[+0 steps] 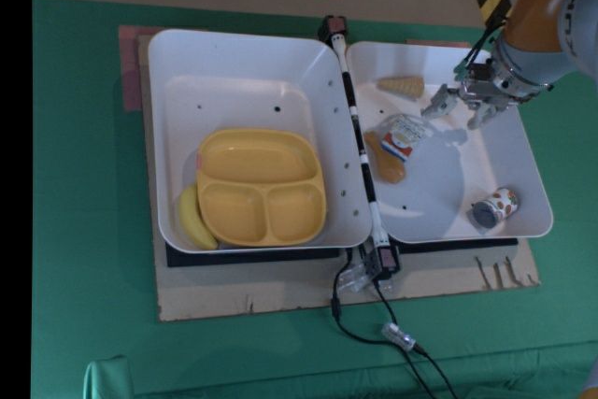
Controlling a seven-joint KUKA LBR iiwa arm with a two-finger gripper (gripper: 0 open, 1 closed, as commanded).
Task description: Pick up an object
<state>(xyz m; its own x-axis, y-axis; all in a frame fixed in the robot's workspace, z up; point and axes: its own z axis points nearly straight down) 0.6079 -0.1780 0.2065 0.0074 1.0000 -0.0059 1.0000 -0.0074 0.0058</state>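
- Your claw (463, 106) hangs released, fingers spread, nothing between them, over the right shallow white plastic bin (528, 173).
- The nearest thing, a small crinkled white snack packet (405, 135), lies just left of and below the claw.

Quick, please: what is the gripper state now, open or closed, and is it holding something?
Gripper: jaws open, holding nothing, above the right bin.

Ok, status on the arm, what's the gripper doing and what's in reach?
Gripper open, holding nothing, over right bin. Nearest: packet, sausage, wedge; can at near corner. Nothing blocking.
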